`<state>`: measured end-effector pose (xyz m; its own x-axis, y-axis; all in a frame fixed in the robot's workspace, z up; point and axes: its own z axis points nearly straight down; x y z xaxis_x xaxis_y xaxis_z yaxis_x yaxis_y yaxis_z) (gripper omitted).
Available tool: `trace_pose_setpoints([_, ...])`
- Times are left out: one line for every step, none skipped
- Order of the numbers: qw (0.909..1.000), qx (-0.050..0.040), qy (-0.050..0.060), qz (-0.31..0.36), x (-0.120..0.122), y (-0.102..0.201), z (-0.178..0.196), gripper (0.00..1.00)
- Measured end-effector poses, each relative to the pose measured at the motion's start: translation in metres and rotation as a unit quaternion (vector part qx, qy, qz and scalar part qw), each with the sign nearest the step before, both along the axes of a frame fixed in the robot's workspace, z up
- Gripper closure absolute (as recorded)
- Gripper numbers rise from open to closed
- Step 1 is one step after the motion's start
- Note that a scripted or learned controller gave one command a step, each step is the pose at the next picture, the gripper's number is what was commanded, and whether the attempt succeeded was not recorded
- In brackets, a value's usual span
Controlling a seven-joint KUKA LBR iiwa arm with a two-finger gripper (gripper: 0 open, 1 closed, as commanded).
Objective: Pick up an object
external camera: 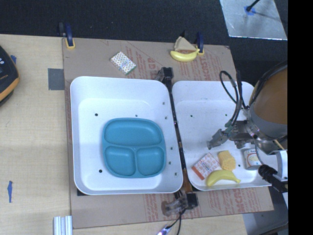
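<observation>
My gripper (221, 134) hangs over the right bin (200, 106), near its middle right, open with nothing between its fingers. In front of it, at the bin's near edge, lie a yellow banana (222, 178), a yellow block (226, 159) and a red and white packet (205, 164). A small white can (251, 158) sits at the right, partly under the arm. The gripper is just behind the yellow block and apart from all of these.
The left bin (78, 89) holds a blue divided plate (133, 147). Behind the bins, on the cardboard, lie a second banana (185, 56) and a patterned packet (122, 62). A black cable (230, 89) loops over the right bin's back right corner.
</observation>
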<state>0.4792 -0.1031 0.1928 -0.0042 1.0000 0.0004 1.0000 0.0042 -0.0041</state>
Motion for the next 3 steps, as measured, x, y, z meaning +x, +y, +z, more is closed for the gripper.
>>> trace_pose_setpoints([1.0000,-0.0002,0.000,0.000,-0.004,-0.050,-0.075,0.00])
trace_pose_setpoints([1.0000,-0.0007,0.000,0.002,-0.004,-0.050,-0.064,1.00])
trace_pose_setpoints([1.0000,-0.0008,0.000,0.002,-0.004,-0.050,-0.064,0.00])
